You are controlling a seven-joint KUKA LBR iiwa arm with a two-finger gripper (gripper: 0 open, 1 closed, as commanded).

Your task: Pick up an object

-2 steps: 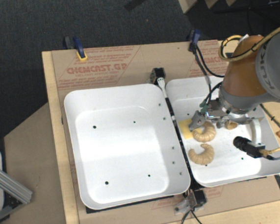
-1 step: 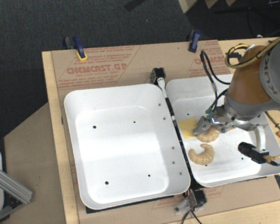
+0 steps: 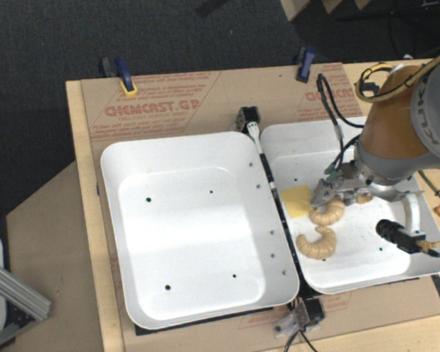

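Croissants: I see one croissant (image 3: pixel 318 243) lying loose in the right bin (image 3: pixel 369 273), another croissant (image 3: pixel 328 213) right under my gripper (image 3: pixel 331 193). I cannot tell its grip.

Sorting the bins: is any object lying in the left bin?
No, the left bin shows bare white floor; the two croissants lie in the right bin.

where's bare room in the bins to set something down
The left bin shows bare floor from wall to wall. In the right bin, the far-left corner is bare. Its middle is crowded: the yellow piece, two tan curls and the gripper sit close together.
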